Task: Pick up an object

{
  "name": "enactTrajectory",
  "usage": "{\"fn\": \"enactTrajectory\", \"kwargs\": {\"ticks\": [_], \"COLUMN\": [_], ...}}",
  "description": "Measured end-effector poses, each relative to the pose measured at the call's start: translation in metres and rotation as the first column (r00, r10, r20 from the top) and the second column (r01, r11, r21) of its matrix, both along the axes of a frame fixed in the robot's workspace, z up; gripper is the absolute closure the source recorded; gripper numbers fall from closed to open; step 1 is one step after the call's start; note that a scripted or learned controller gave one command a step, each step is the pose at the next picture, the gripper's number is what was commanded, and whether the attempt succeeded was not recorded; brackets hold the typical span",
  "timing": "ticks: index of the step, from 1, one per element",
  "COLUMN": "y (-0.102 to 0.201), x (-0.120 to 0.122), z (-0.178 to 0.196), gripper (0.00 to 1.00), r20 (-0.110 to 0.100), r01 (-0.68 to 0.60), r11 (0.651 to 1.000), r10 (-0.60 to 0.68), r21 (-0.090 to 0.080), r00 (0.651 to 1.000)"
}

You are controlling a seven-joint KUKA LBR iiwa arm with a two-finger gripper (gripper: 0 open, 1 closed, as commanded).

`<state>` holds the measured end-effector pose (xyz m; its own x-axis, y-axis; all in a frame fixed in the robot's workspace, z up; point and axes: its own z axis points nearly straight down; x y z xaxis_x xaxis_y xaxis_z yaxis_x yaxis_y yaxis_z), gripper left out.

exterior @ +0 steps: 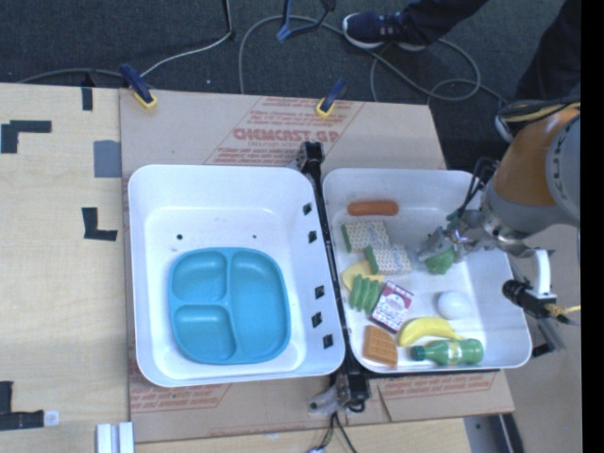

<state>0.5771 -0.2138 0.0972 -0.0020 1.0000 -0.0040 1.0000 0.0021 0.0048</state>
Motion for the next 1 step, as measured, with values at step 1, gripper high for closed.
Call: {"fn": "enactTrajectory", "kwargs": {"ticks": [1], "y": [0.0781], "x": [-0.0036], "z": [-0.0086], "gripper": [1.00], "r20": [0.004], "r01": [-0.001], "r11": [1.000], "r10": [0.001], "r21": [0.003], "r00": [1.000]}}
